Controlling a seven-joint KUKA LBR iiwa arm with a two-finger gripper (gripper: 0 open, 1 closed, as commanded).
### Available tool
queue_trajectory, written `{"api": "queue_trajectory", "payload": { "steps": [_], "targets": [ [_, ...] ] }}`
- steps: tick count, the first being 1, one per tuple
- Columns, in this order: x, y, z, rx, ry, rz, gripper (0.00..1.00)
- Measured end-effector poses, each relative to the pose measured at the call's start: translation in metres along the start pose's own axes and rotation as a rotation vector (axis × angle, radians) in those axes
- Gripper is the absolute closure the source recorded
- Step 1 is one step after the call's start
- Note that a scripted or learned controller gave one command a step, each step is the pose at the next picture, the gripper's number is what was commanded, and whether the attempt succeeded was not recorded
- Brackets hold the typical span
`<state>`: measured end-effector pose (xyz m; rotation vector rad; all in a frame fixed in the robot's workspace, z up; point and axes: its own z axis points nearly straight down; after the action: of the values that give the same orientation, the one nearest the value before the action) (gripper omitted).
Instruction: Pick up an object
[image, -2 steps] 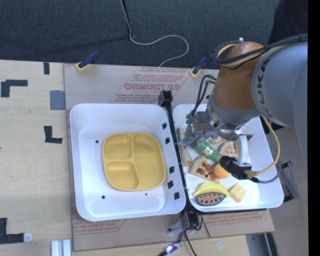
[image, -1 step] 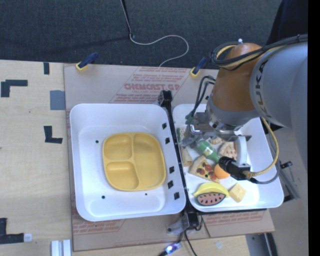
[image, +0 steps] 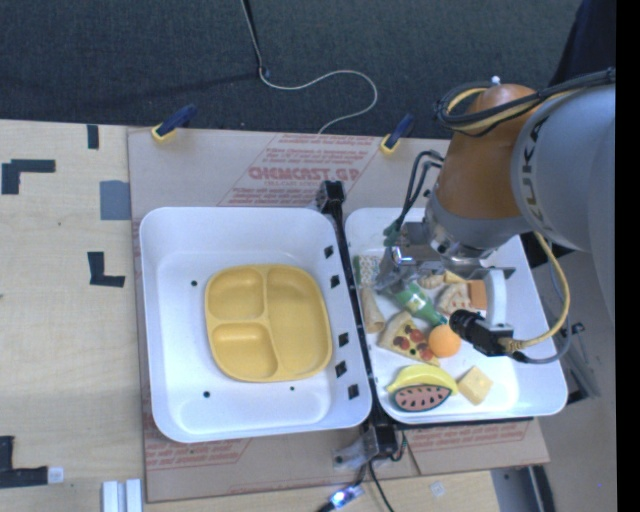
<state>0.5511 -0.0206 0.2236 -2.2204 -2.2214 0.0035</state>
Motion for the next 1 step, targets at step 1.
{"api": "queue_trajectory", "payload": {
  "steps": [1],
  "targets": [
    [0.0129,-0.0006,0.0100,0.002,0.001,-0.001,1.00]
  ]
}}
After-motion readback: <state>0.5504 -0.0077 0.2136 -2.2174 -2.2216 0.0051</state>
